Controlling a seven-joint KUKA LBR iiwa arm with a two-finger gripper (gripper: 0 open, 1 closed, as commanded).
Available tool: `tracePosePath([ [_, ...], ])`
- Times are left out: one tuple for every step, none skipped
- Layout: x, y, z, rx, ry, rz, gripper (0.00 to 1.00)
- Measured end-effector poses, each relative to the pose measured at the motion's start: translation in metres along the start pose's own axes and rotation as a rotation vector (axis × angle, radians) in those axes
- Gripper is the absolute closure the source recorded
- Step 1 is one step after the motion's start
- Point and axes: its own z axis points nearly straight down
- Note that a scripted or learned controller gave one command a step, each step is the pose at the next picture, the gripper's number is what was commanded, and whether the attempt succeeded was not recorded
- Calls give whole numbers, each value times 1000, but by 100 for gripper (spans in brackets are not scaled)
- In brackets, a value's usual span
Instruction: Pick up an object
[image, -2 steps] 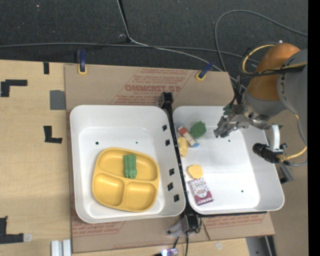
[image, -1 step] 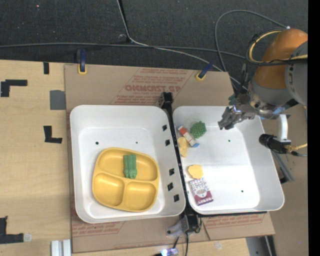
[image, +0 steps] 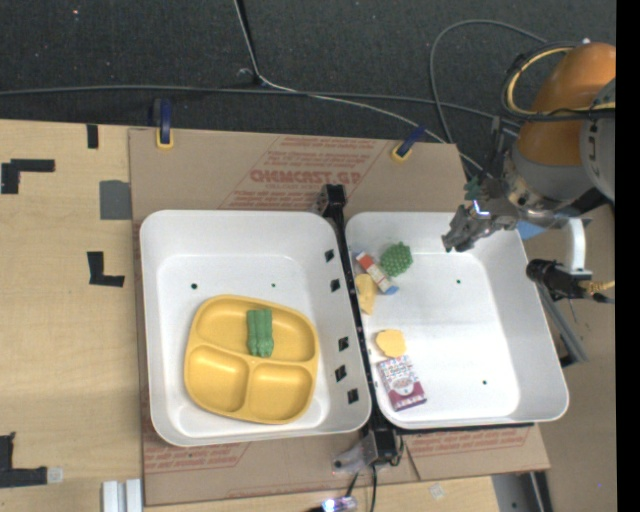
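Hangs at the far edge of the right bin (image: 520, 300), with the hand (image: 464, 234) low over the white floor. Cannot tell whether open or closed at this slant. Grips nothing that shows.

Nearest candidate: the green knobbly piece (image: 397, 258), near the far left corner of that bin, just beside a small red-and-white item (image: 373, 270) and close to the dividing wall. Looks light and rigid, probably moulded plastic. Bumpy skin, so likely less slippery than a smooth shell. Best taken across its rounded middle, from straight above, on the sides away from its neighbour and the wall.

Further forward along the same wall: two yellow pieces (image: 390, 342), low and flat, probably hard to get under. Then a maroon packet (image: 400, 383), flat too, likely soft and apt to slide.

In the left bin (image: 160, 300): a yellow divided tray (image: 230, 385) carrying a green stick-shaped item (image: 260, 331), well apart from the hand.
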Motion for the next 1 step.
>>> tracePosePath([
  [55, -21, 5, 4, 1, -4, 100],
])
